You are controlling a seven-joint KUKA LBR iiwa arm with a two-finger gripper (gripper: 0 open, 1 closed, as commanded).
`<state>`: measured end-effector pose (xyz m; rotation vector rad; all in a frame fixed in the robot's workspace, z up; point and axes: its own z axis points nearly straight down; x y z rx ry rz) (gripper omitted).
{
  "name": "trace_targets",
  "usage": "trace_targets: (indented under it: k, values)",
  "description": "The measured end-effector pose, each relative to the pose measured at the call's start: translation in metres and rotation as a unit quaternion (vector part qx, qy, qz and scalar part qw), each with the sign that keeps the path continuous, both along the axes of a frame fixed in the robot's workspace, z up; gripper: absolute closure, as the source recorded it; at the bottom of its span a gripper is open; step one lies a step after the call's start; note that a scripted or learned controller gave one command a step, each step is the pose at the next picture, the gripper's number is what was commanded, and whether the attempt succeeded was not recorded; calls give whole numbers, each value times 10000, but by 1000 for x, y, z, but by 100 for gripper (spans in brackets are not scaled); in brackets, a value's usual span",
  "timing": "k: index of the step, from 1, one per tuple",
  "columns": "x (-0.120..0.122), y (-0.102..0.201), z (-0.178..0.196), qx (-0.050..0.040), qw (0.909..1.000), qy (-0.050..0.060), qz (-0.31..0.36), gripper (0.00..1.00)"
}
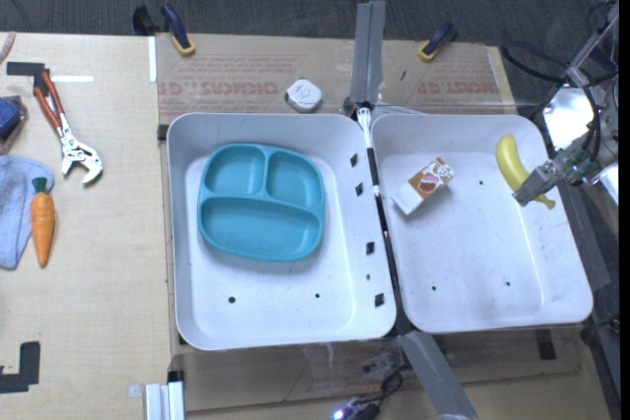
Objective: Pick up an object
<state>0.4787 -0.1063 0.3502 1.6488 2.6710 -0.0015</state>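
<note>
A yellow banana (511,164) lies near the far right wall of the right bin (492,310). A small white and brown carton (424,184) lies left of it, towards the bin's far middle. My gripper (543,184) reaches in over the right rim, its tip just right of the banana's near end and very close to it. I see nothing held in it. A blue divided plate (262,202) rests in the left bin (276,310).
On the bench to the left lie a red-handled wrench (61,131), a toy carrot (41,223) and a grey cloth (12,211). A round white disc (304,94) and clamps (177,30) sit behind the bins. A grey post (368,54) stands between the bins.
</note>
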Motion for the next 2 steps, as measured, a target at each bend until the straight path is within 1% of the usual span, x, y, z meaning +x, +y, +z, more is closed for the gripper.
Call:
trace_targets:
  k: [1,2]
  values:
    - [0,-10,-20,4,10000,13,-3,100]
    - [0,0,3,-1,9853,-1,1711,100]
